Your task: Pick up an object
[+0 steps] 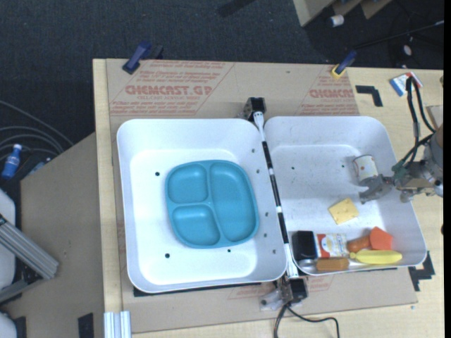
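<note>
Dark carpet floor (106,13) surrounds a light wooden counter (70,210). A brown sheet (176,83) printed "CHEMCAST" covers its top, held by a blue clamp (136,59). Cables (28,132) lie at left.

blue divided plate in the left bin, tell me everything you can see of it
The blue divided plate is a rounded-rectangle dish, plastic by its look, in one even light blue. Raised ridges split it into three compartments: two on its left half, one long one on its right. It lies flat and right side up, slightly rotated, near the middle of the left bin, resting on the bin's floor. Nothing else touches it.
</note>
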Robot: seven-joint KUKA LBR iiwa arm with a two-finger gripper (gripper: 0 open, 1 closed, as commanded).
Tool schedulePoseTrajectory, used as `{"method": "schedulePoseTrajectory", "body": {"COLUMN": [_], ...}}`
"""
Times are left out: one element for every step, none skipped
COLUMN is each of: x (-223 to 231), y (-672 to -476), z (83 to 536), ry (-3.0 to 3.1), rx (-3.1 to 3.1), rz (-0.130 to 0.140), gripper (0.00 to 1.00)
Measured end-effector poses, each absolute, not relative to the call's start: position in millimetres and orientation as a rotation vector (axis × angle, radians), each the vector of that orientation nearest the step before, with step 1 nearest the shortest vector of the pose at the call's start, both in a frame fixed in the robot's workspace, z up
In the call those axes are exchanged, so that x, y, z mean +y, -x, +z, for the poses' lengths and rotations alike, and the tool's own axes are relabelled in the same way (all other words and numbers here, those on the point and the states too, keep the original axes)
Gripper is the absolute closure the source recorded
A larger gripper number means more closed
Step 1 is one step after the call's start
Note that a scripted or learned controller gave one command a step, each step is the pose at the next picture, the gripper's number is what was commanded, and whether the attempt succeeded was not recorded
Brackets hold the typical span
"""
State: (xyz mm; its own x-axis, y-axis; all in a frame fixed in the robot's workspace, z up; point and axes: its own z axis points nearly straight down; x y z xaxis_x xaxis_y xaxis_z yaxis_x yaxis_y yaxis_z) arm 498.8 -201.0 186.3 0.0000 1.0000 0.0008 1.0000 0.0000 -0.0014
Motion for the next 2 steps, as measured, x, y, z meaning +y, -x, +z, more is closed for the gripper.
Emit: {"method": "schedulePoseTrajectory", "body": {"x": [-216.6,-218.1], "y": [-480.4,-479.8], "z": [84.8,94.4], "ry": [2.215,2.218], "rx": [-2.222,-2.221], "rz": [-0.006,-0.003], "gripper": [0.00,1.00]}}
